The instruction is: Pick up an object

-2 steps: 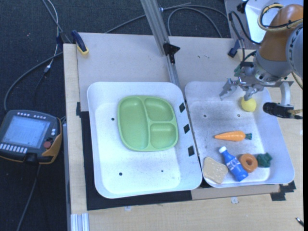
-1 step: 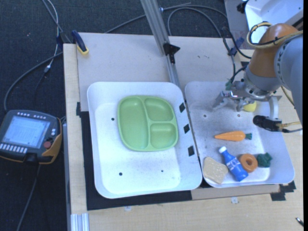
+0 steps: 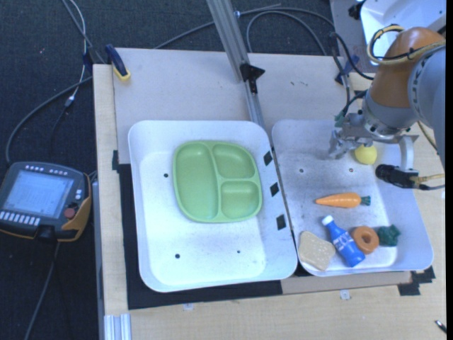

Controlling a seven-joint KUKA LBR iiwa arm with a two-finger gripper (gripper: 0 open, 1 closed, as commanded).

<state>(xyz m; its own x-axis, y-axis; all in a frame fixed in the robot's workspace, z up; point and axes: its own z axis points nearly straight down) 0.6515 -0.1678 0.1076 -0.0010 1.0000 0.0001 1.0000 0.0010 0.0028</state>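
My gripper (image 3: 342, 146) hangs low over the far end of the right bin (image 3: 304, 154), below the orange-banded wrist. A small yellow ball-like fruit (image 3: 367, 154) lies just to its right, touching or nearly touching it. Nearer the front of that bin lie an orange carrot (image 3: 340, 200), a blue bottle (image 3: 344, 241), a brown doughnut (image 3: 366, 239), a slice of bread (image 3: 316, 250) and a small dark green piece (image 3: 388, 234). I see nothing held in the gripper.
The left bin (image 3: 152, 211) holds a green divided plate (image 3: 217, 180). A metal pole (image 3: 233, 34) slants across the bench behind the bins. A teach pendant (image 3: 42, 200) lies on the floor at left. Black cables run near the arm's base.
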